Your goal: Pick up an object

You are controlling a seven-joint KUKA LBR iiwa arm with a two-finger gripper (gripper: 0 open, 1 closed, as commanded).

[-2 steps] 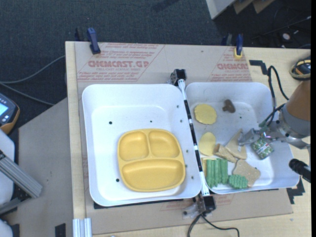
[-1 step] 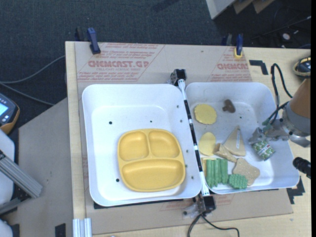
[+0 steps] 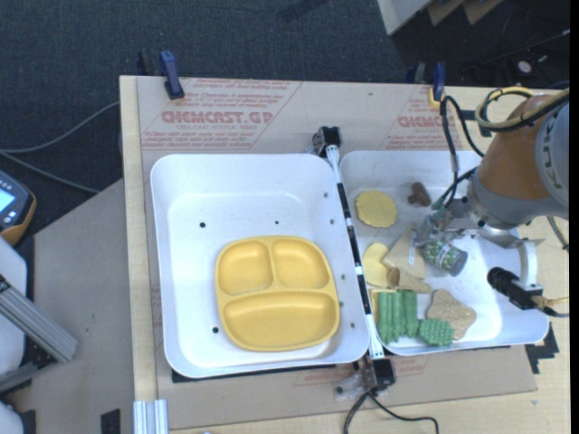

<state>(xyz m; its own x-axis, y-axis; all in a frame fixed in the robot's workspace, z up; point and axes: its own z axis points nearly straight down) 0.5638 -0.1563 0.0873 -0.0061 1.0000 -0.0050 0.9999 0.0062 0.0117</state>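
Two shallow white bins sit side by side on the bench. The left bin (image 3: pixel 181 206) carries a yellow divided plate (image 3: pixel 274 291) lying flat toward its 5 o'clock part, with two small compartments at the far side and one long compartment nearer the camera. The right bin (image 3: pixel 516 328) holds a scatter of play-food pieces. A round pale yellow disc (image 3: pixel 375 209) lies near the bin's 11 o'clock corner, and a small brown lump (image 3: pixel 419 193) rests just beside it toward 2 o'clock. Along the bin's 9 o'clock wall is a pale yellow wedge (image 3: pixel 374 262), touching a beige flat piece (image 3: pixel 401 259). At the bin's 6 o'clock edge a green ridged piece (image 3: pixel 397 315) lies beside a tan bread-shaped slice (image 3: pixel 451 312), and a smaller green bumpy piece (image 3: pixel 436 334) touches the slice's near edge. The arm (image 3: pixel 516 165) comes in from 3 o'clock, its orange band above the wrist, and the gripper (image 3: pixel 438 245) is low over the middle of the right bin, right at the beige piece and the objects around it. Whether it is spread or closed on anything cannot be told from this angle, as its tip blends with a greenish shape beneath it.
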